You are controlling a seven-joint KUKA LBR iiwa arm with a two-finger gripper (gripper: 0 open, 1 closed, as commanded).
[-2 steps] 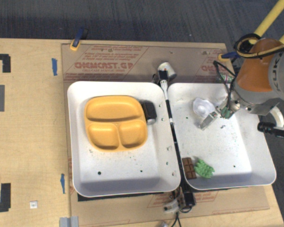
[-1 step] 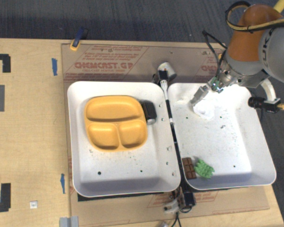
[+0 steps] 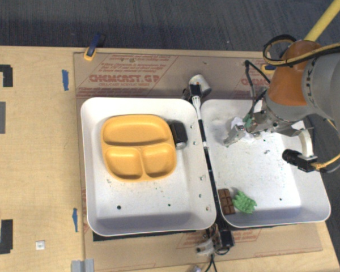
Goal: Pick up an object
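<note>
We see two white bins side by side on the bench, the left bin (image 3: 96, 152) carrying a yellow divided plate (image 3: 139, 146) with a small black object (image 3: 178, 134) touching its right edge. The right bin (image 3: 306, 203) has a brown block (image 3: 226, 201) and a green toy (image 3: 244, 203) lying together near its front left corner, close against the wall between the bins. The arm (image 3: 306, 84) reaches in from the right, and its gripper (image 3: 236, 132) sits low over the back left part of the right bin, well apart from the green toy and the brown block. Whether the tool is spread or closed we cannot tell from here; nothing recognisable shows in its grasp. We judge that a pick is not yet secured. The likeliest targets lie at the front of this bin, and their place against the wall could crowd a grasp there.
</note>
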